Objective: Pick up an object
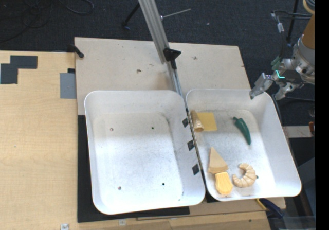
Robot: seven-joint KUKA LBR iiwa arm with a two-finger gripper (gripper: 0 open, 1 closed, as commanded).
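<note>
The right bin [272, 121] holds several small objects: a tan square piece [204, 121] near the divider, a green pepper-like piece [242, 129], a tan wedge [216, 160], a yellow piece [223, 183] and a pale curled croissant-like piece [245, 176]. My gripper [271, 88] hangs at the far right corner of that bin, just outside its rim. Its two fingers are spread apart, with nothing between them.
The left bin [92, 136] sits beside the right one, with a row of black clips [189, 144] between them. A slanted aluminium rail [154, 23] rises behind the bins. A wooden board lies to the left.
</note>
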